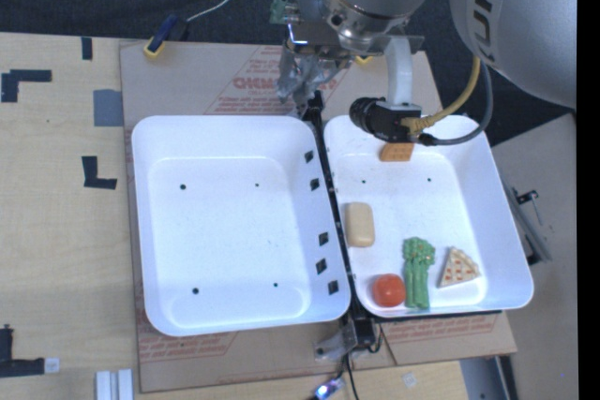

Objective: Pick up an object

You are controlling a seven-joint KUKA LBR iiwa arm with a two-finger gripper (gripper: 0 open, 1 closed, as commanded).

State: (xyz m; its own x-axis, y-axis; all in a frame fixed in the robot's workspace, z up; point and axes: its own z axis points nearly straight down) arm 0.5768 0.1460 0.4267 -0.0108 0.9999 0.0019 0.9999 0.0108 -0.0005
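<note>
1. Hand (305, 89): hangs over the far end of the divider between the bins; whether it is apart or together cannot be told.
2. Objects: cracker (397, 151), bread roll (360, 225), tomato (389, 290), asparagus (417, 272) and pizza slice (457, 269) all lie in the right bin (502, 201).
3. Risk: descending here likely strikes the rim, grasping nothing.
4. Risk: tomato and asparagus touch; both may shift together.

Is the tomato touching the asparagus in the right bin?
Touching. The camera view shows the tomato pressed against the asparagus stalk's lower left side, no white bin floor between them.
</note>
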